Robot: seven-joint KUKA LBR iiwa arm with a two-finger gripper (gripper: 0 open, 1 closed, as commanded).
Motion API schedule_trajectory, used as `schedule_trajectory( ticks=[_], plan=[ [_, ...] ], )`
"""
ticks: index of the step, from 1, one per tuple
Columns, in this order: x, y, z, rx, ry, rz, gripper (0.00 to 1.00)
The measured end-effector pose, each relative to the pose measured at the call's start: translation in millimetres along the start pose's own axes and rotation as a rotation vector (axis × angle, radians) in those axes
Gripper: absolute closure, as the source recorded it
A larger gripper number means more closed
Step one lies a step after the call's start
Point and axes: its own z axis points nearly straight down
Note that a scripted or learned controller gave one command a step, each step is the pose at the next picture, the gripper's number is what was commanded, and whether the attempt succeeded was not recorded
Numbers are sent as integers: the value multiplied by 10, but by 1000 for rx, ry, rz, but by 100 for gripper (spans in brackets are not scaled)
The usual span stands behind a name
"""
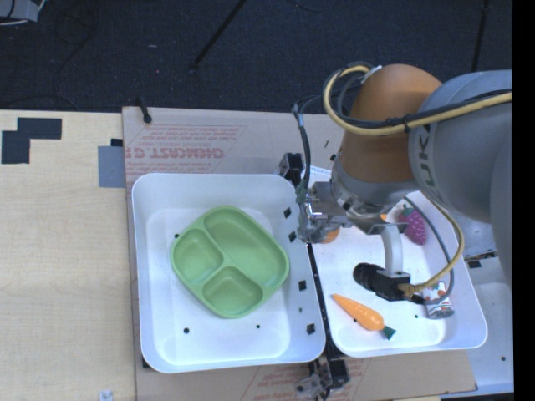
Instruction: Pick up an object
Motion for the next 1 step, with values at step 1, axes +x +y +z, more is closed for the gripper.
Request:
schedule_trajectory(
  ticks=[1],
  plan=[
    [480,52,155,1,0,0,100]
  ],
)
